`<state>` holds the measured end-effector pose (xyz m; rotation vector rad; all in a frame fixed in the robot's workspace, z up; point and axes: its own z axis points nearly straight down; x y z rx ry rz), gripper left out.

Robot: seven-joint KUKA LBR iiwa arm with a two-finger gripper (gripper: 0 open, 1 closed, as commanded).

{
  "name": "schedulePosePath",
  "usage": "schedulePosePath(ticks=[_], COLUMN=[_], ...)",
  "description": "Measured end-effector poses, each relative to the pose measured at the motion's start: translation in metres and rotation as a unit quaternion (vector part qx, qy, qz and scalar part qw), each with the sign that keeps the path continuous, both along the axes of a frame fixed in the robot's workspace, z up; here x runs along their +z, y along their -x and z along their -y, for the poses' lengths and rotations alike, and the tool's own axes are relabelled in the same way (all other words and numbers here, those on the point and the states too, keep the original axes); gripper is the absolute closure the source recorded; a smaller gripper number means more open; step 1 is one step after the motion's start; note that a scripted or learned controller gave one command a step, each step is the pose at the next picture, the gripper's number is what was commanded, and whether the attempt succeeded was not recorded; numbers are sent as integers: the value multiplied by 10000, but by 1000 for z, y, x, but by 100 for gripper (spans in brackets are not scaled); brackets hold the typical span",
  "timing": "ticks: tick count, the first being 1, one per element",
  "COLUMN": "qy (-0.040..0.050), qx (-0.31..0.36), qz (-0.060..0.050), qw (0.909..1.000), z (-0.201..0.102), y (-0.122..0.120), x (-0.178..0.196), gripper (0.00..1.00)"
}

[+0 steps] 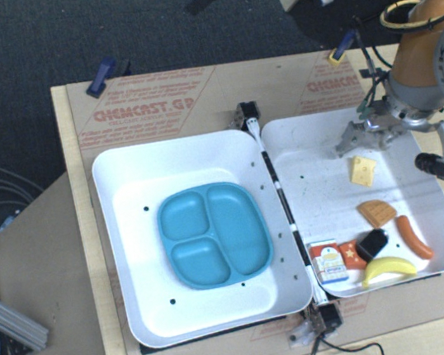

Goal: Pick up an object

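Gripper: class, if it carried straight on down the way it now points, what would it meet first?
Probably the bare floor of the right bin just under the gripper. The cheese lies slightly nearer the camera, likely off that line, though depth is hard to judge.

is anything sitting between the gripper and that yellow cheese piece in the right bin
Nothing visible does. The gripper is at the back of the right bin, and the cheese piece lies just in front of it, apart from the other food.

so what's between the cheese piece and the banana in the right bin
In the camera view, a brown bread slice and a black block lie between the cheese piece and the banana.
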<state>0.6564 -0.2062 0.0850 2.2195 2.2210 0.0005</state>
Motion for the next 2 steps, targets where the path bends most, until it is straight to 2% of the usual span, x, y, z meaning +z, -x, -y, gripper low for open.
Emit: schedulePosePath(ticks=[1,2], qy=[-13,-3], qx=[3,-9], qz=[-9,-16], qw=[10000,10000], z=[-53,-8], y=[-11,63], x=[0,0], gripper=[0,0])
